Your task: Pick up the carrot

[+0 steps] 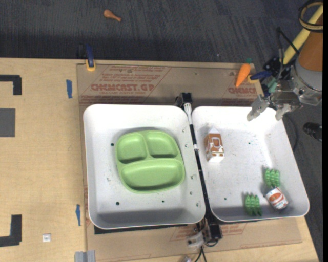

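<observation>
The carrot (243, 75) is small and orange with a green top. It lies on the brown cardboard just beyond the far rim of the right bin (293, 153), outside both bins. My gripper (267, 111) hangs over the far right corner of the right bin, a little to the right of the carrot and nearer the camera. Its two fingers (254, 110) stand spread apart and open, with nothing between them.
The right bin holds a white and orange carton (214, 147), two green toy bricks (272, 177) (251, 203) and a small red and white can (277, 198). A green divided plate (150, 159) lies in the left bin (97, 153). A small orange object (111, 15) lies on the dark floor beyond the bench.
</observation>
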You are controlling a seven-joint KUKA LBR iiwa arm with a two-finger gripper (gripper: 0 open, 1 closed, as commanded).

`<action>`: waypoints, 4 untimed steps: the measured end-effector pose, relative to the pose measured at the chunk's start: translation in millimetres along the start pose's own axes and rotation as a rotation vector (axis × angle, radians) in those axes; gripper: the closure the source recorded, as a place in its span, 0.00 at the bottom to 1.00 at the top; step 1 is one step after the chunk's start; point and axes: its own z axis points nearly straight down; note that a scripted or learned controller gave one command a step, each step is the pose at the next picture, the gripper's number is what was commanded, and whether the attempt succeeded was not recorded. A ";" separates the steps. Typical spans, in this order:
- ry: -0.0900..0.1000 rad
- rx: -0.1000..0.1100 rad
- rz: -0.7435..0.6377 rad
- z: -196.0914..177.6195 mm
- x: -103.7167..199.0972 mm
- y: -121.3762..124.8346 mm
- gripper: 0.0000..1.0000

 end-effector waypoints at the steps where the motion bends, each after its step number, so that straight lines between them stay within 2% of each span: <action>1: -0.004 -0.022 -0.020 135.2 31.4 -22.3 0.00; 2: 0.001 0.001 -0.139 127.1 40.2 -58.7 0.00; 3: 0.001 0.001 -0.051 117.7 45.5 -74.4 0.00; 4: 0.002 0.002 0.071 109.9 45.5 -120.3 0.00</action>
